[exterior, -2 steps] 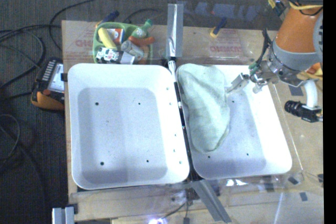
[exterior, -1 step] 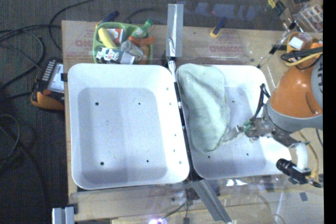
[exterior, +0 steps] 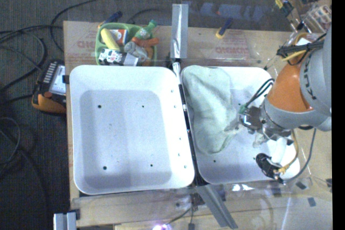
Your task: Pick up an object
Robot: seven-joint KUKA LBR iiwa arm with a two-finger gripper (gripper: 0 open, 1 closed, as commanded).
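The left bin point(exterior: 129, 132) sits beside the right bin point(exterior: 226, 169), with a green basket point(exterior: 125, 44) of small items behind it. A pale green cloth point(exterior: 210, 107) lies crumpled in the right bin's left half. The gripper point(exterior: 245, 122) is low at the cloth's right edge; whether it is apart or clamped cannot be told.

A pale greenish-white cloth point(exterior: 211, 107) lies crumpled in the right bin point(exterior: 215, 172), filling that bin's left half from about 11 o'clock down to 7 o'clock. It is bunched and wrinkled, with soft folds running along its length. Its upper part spreads wide near the bin's top wall, and it narrows toward the lower end. A corner at 3 o'clock is drawn out to a point toward the bin's middle.
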